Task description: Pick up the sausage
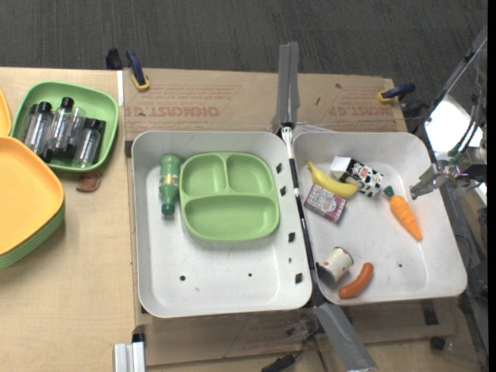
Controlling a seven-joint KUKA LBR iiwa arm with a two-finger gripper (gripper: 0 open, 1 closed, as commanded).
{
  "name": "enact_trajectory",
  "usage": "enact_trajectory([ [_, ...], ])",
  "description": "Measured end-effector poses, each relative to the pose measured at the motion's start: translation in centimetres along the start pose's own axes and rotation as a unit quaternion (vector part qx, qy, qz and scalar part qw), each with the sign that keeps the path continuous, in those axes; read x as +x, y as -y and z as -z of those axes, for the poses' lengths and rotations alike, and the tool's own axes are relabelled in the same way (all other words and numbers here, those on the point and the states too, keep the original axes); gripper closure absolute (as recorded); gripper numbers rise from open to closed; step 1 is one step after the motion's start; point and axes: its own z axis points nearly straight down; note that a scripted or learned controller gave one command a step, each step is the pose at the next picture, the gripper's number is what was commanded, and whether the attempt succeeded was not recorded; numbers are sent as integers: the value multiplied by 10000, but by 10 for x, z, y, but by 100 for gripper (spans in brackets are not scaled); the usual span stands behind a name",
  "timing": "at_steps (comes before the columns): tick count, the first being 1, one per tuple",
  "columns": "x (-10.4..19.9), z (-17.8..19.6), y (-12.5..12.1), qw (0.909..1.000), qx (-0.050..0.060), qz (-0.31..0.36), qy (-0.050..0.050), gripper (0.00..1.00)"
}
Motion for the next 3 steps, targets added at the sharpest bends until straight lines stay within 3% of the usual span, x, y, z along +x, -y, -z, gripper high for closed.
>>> enact_trajectory([
  [1,-11,-112,-7,9997,-6,256,-2,0],
  [2,-9,-156,5,9999,7,146,-66,0],
  [3,-12,-146,6,9999,3,125,-35,100],
])
